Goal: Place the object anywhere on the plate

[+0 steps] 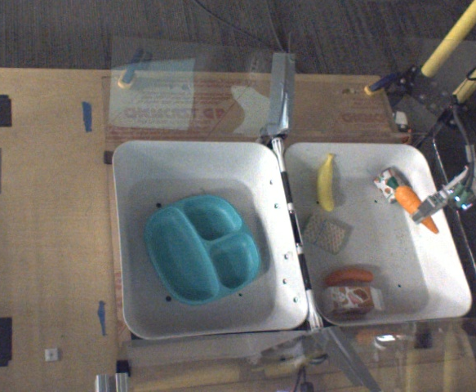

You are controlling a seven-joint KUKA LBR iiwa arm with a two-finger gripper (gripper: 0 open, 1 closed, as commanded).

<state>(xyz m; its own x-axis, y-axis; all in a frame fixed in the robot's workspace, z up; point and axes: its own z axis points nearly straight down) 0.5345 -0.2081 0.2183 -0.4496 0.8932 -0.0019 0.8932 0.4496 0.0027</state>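
In the right white bin (433, 300), an orange carrot (414, 206) lies near the right wall, and the jaws (433, 207) sit right over its lower end; whether they are open or closed on it I cannot tell, since the tips blur into the carrot. Just left of the carrot is a small red-and-white packet (387, 183). Further left of the carrot lie a yellow banana (326, 183) and a grey textured square sponge (326, 233); below and left of it rest a red sausage (349, 276) and a red-and-white wrapped snack (353, 299).

The teal three-compartment plate (202, 248) sits in the left white bin (140, 178), well apart from the carrot.

The step in hand looks like securing the carrot. To do it well, the jaws should straddle it across its narrow width near the middle, not the tapered tip, stay off the packet, then lift clear of the dividing walls before crossing to the plate
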